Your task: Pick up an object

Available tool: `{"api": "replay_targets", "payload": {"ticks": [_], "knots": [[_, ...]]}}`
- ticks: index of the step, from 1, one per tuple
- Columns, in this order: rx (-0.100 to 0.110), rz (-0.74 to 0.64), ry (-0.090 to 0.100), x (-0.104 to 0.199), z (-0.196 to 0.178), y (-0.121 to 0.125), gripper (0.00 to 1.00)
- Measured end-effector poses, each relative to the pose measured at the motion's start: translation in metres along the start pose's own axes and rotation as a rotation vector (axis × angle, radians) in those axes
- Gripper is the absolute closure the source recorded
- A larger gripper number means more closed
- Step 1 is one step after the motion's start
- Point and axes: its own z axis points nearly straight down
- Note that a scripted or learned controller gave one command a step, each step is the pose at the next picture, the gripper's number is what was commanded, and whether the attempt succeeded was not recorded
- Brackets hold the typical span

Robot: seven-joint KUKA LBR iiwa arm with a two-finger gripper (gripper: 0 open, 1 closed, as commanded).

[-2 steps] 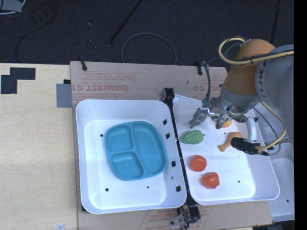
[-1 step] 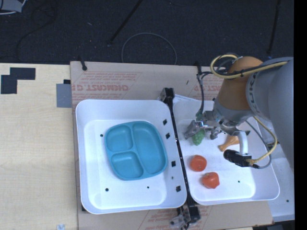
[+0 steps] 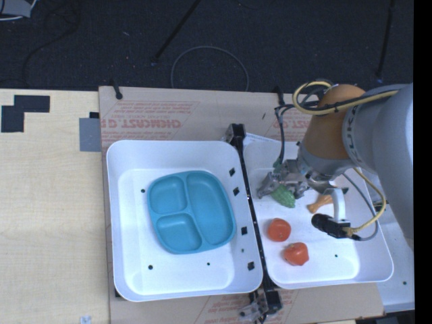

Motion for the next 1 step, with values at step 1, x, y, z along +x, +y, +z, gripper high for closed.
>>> {"api": "replay_targets", "payload": {"ticks": [1], "knots": [[0.001, 0.005, 0.0, -0.0011, -0.0105, -0.0002, 1.0]]}}
